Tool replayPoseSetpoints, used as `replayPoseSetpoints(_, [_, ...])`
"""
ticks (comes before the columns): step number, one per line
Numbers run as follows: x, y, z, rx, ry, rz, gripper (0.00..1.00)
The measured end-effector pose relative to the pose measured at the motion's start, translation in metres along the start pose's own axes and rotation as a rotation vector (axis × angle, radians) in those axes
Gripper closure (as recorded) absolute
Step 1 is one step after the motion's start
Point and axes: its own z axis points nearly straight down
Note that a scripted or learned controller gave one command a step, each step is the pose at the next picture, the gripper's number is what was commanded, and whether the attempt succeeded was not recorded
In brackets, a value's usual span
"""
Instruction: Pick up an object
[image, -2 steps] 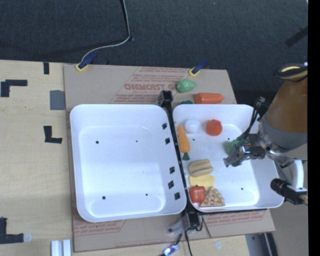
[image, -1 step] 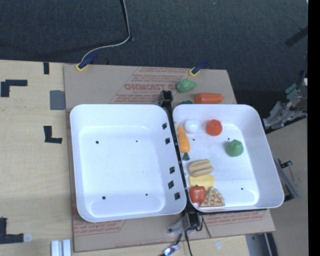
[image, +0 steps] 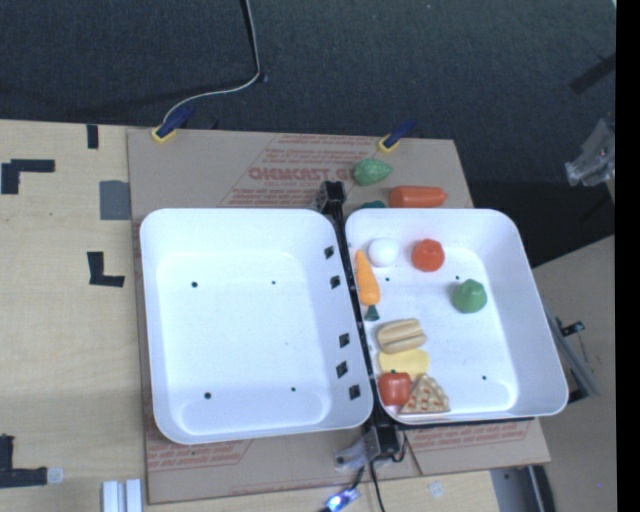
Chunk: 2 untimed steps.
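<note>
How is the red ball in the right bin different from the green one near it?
The red ball is red and lies nearer the bin's far wall; the green ball is green and lies nearer the right wall. Both are round, similar in size, and rest apart in the right bin.

Two white bins side by side, left bin (image: 240, 330) bare, right bin (image: 500, 300) holding toy foods, tomato (image: 428, 255), hot dog (image: 400, 333)

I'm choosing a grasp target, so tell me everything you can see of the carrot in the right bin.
The carrot is a small, smooth orange toy, plastic by its look, long and tapered. It lies flat, lengthwise along the left wall of the right bin, close to that wall. A white ball sits just beside its upper end; whether they touch cannot be told. Nothing covers it.
</note>
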Motion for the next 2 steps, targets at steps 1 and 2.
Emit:
replayPoseSetpoints(1, [0.03, -0.055, 0.064, 0.022, 0.007, 0.002, 1.0])
replayPoseSetpoints(2, [0.023, -0.056, -0.03, 0.004, 0.002, 0.002, 1.0])
